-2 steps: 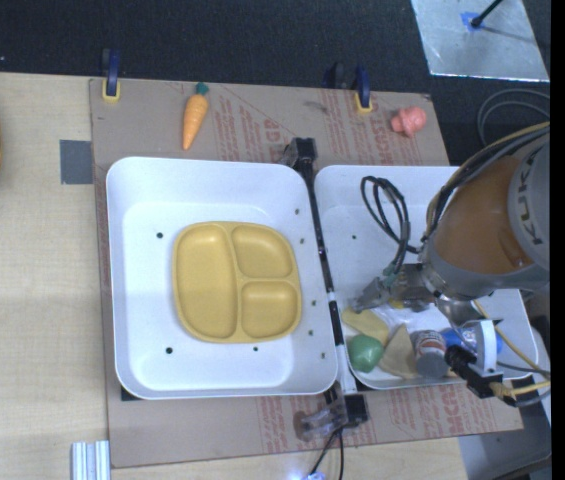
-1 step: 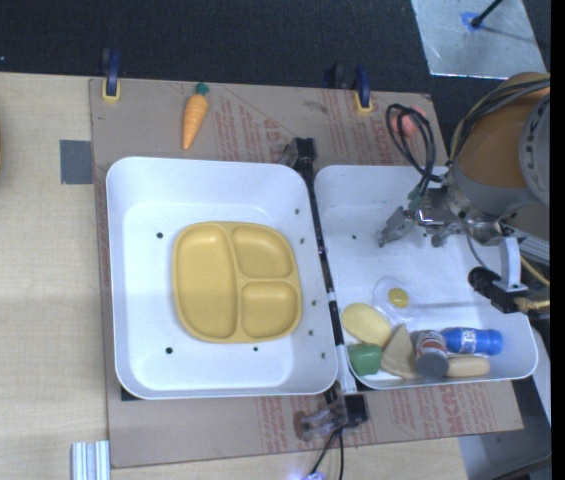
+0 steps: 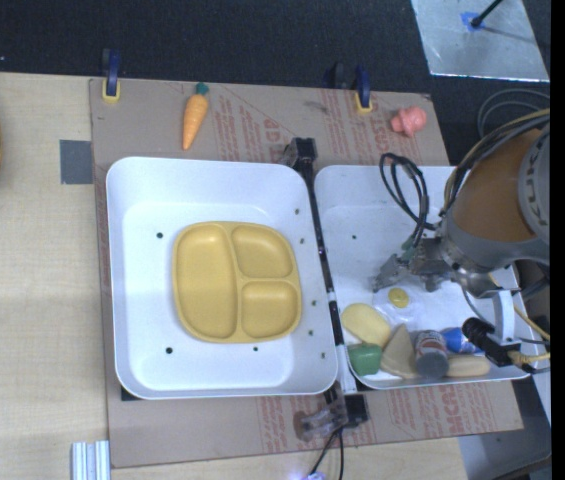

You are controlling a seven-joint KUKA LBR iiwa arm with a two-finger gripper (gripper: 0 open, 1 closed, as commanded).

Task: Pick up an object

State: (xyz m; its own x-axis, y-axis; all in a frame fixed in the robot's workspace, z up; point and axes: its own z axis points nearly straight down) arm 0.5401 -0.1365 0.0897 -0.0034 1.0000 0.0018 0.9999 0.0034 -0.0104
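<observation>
Two shallow white bins sit side by side on a cardboard sheet on the table. The left bin [image 3: 132, 268] holds a yellow divided plate [image 3: 236, 280] near its middle. The right bin [image 3: 362, 193] holds a cluster of small items along its near edge: a pale yellow lump [image 3: 365, 322], a green block [image 3: 365, 358], a tan wedge [image 3: 400, 350], a small can [image 3: 429, 352] and a blue piece [image 3: 454, 340]. A small yellow disc [image 3: 398, 296] lies apart from them, toward the bin's middle.

The arm [image 3: 497, 203] reaches in over the right bin's right edge, wrist bent down, black cables looping toward the far edge. The gripper [image 3: 405, 265] sits low in the bin's middle, just beside the yellow disc on its far side. Whether it touches the disc, or whether it is spread or pressed together, cannot be told; nothing can be made out between its tips.

The likely step is closing in on a pick. The disc looks the easiest target because it lies alone. To do this well, the gripper should centre over the disc, descend straight, and avoid the crowded near edge.

A toy carrot [image 3: 194, 117] and a pink lump [image 3: 409, 120] lie outside the bins, near the sheet's far edge.
</observation>
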